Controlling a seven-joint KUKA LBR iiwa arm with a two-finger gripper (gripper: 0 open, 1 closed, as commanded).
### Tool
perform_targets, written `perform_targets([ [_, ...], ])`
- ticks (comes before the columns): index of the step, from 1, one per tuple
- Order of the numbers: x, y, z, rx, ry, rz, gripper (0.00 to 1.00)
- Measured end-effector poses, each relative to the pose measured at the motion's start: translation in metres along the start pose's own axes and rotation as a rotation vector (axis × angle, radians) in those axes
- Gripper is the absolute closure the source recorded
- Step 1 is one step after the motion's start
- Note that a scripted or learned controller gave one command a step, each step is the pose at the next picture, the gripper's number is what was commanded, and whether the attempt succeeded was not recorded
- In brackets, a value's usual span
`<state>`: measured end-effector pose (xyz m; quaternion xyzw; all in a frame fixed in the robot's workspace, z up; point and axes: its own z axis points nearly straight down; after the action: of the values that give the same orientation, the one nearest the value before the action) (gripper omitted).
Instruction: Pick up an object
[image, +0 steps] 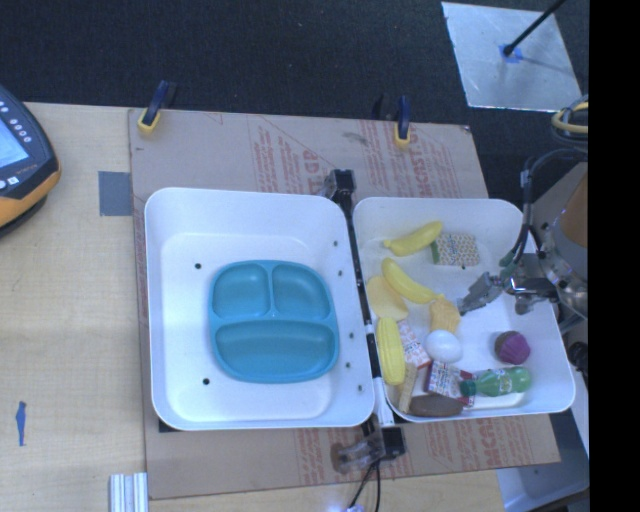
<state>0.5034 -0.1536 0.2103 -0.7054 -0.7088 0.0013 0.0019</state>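
Blue divided plate sits alone in left bin. Right bin crowded: bananas, egg, purple ball. End effector hangs spread above, pinching nothing. Pick not yet made; descent, grasp, lift remain.

Tray in left bin — food items in right bin.

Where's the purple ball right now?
The purple ball sits in the right bin, near its right wall, just above the green bottle and right of the white egg.
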Motion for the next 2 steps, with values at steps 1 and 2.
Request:
perform_targets([
  [1,0.045,0.056,0.124,0.001,0.001,-0.005,0.00],
  [2,0.040,0.055,0.108,0.000,-0.002,-0.003,1.00],
])
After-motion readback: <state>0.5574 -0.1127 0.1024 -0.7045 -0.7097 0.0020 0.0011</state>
